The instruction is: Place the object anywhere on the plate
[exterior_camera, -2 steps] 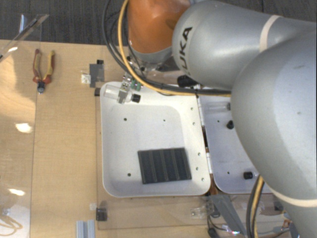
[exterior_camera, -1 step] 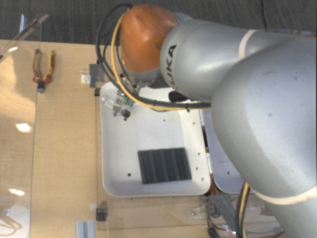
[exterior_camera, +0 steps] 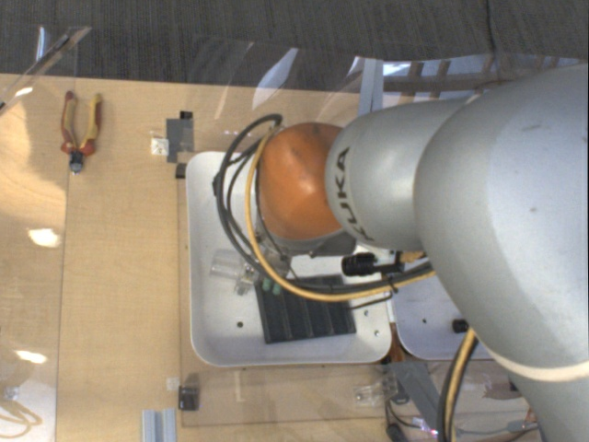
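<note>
My arm's orange band (exterior_camera: 294, 182) and grey wrist hang over the left white bin (exterior_camera: 207, 334) and cover most of it. A dark ribbed rectangular object (exterior_camera: 304, 319) lies on the bin's floor near the front, just below the wrist. A small clear, pale piece (exterior_camera: 232, 273) shows at the wrist's left edge over the bin floor. I cannot tell whether it is part of the gripper or a loose object. The gripper end is mostly hidden under the wrist and its black and yellow cables (exterior_camera: 241, 219). No plate can be made out.
Part of the right white bin (exterior_camera: 428, 334) shows under the arm. Red-handled pliers (exterior_camera: 79, 127) lie on the wooden bench at far left. Small grey brackets (exterior_camera: 181, 134) stand at the left bin's corners.
</note>
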Tool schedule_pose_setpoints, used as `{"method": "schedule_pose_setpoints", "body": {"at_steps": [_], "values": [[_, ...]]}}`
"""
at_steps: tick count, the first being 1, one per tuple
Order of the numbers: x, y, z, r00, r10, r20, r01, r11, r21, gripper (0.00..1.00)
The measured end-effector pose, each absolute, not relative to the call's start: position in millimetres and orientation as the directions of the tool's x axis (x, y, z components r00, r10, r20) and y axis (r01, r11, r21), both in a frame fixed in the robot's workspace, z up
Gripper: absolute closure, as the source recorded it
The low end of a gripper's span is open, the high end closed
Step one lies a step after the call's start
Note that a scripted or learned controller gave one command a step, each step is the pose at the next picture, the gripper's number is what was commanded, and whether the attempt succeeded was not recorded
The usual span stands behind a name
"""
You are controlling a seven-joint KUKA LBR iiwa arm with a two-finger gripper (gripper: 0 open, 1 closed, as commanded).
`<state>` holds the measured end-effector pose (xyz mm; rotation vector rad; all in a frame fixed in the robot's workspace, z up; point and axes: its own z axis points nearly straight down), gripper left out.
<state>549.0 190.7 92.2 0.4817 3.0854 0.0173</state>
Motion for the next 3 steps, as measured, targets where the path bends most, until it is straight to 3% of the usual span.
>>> {"method": "schedule_pose_setpoints", "body": {"at_steps": [1,2,3], "values": [[501.0,169,98,-0.991,0.127,-0.043,0.126,0.992,0.031,1.00],[551.2,207,119,-0.960,-0.281,-0.011,-0.281,0.960,0.003,1.00],[617.9,210,91,-0.746,-0.666,-0.017,-0.666,0.746,-0.004,1.00]]}}
